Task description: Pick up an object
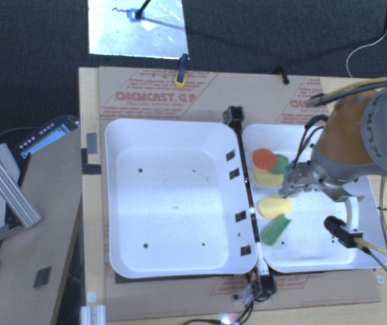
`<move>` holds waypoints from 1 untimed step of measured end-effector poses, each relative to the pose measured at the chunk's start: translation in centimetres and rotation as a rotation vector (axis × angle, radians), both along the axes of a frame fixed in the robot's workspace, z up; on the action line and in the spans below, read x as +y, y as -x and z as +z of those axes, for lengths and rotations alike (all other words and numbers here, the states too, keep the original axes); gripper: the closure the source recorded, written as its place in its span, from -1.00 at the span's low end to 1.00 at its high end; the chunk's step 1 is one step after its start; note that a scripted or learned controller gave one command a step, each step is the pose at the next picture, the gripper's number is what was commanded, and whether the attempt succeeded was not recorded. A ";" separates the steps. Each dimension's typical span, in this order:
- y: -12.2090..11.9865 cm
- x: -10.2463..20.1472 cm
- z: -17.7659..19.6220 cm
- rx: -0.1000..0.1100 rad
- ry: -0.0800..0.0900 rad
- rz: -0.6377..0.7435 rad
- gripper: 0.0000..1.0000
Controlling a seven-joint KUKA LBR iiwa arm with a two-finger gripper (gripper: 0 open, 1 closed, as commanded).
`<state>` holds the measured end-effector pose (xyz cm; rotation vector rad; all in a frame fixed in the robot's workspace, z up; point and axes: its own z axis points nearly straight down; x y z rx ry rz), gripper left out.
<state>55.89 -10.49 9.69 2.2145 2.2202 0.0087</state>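
Camera view looks down on two white bins, and the work is all in the right bin (329, 259), at the right centre of the frame. The gripper (289, 185) sits low over a cluster of small objects near that bin's left wall. How wide the pincer stands I cannot tell; the wrist and its cabling cover it from above.

Just below and slightly left of the gripper lies a pale yellow piece (273, 206), its long axis running nearly left to right with a slight tilt. It looks like the nearest candidate, almost touching the tool. Below it again lies a green piece (274, 230), elongated, slanting from lower left to upper right. Up and left of the gripper are a red disc (264, 158), a flatter yellow piece (268, 177) under it, and a small green piece (279, 162) beside the disc. My judgement is that a short drop toward the lower left would meet the pale yellow piece across its narrow width.

The left bin (173, 195) holds nothing that I can make out. On the cardboard sheet (160, 93) under the bins, red print reads "CHEMCAST GP", repeated faintly at upper right.
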 end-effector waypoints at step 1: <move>1.5 -2.9 23.7 -0.011 0.005 0.000 1.00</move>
